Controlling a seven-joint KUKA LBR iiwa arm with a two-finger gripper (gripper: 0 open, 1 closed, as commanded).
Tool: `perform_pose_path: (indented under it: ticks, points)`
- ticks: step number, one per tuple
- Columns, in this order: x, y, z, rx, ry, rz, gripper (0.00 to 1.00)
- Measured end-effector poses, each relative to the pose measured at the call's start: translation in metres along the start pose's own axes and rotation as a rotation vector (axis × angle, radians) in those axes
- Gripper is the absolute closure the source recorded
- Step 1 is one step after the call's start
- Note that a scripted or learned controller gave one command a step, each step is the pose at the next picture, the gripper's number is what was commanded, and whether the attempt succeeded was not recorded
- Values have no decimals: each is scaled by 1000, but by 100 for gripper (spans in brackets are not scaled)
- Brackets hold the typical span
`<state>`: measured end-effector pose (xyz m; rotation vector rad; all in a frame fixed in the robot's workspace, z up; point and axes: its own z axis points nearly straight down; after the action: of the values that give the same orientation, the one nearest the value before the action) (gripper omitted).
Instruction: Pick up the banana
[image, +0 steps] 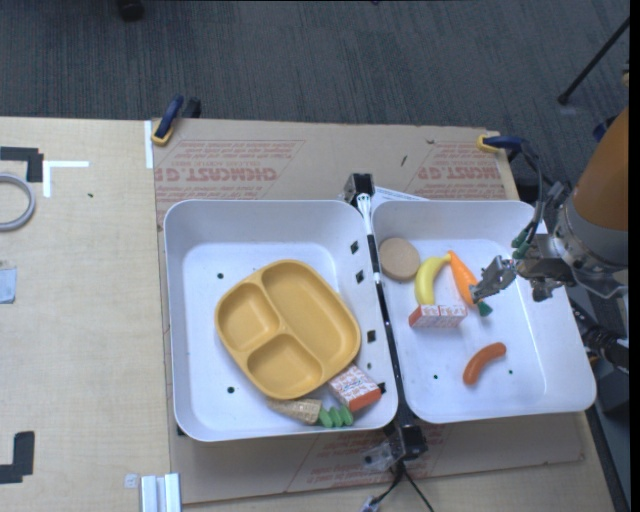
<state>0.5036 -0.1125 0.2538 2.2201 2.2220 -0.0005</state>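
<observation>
Small curved yellow toy banana (430, 278), right-centre of frame in the right white bin (560, 395), touching an orange carrot (461, 277): likely light, rigid, slick plastic, best pinched mid-curve; hand (492, 279) near, grip state unclear.

The cardboard sheet (230, 160) bears upside-down red print, seemingly "CHEMAST".

A yellow divided plate (287, 328) lies in the left bin (190, 330).
</observation>
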Motion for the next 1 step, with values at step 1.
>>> perform_pose_path:
  ticks: [1]
  points:
    - [55,55,37,0,0,112,0]
